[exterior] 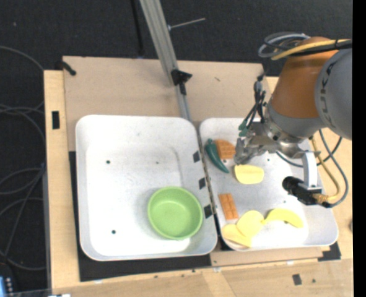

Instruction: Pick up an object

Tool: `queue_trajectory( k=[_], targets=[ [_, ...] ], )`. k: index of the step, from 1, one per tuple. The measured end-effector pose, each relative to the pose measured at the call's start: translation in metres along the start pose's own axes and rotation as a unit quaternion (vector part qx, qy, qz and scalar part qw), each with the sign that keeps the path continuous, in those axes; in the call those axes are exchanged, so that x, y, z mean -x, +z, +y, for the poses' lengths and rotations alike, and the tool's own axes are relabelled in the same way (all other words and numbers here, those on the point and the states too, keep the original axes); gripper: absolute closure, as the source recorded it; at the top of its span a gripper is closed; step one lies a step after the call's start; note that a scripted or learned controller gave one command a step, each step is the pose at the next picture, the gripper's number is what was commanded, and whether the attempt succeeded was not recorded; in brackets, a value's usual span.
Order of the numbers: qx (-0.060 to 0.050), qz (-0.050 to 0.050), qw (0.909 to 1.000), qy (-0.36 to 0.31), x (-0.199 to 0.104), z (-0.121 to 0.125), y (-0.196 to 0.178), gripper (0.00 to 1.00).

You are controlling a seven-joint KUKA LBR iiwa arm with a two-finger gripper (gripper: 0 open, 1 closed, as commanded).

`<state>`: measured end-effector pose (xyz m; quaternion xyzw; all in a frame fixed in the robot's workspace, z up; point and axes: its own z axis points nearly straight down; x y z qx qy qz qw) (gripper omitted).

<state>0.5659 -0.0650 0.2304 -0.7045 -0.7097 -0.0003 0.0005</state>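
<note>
Gripper (252, 153) sits right above the pale yellow piece (249, 175) in the right bin (319, 231), piece just below/toward cam w/ its long axis left-right; can't tell fingers' state tbh.

The jaws hang over the right bin (313, 237), just above a pale yellow piece (249, 175); a green bowl (174, 212) sits well left in the other bin (93, 159).

I find no text I can read with certainty. On my arm's grey shell (339, 98), at the right edge, pale raised letters are cut off and too blurred to make out.
</note>
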Motion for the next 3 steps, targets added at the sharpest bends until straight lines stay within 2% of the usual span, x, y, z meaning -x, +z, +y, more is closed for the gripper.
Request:
queue_trajectory(
  k=[1,2,3],
  targets=[
    [0.001,0.0,1.0,0.0,-0.053,0.015,0.005,1.0],
    [0.001,0.0,1.0,0.0,-0.1,0.017,0.008,1.0],
    [0.001,0.001,1.0,-0.001,-0.153,0.031,-0.008,1.0]
  ],
)
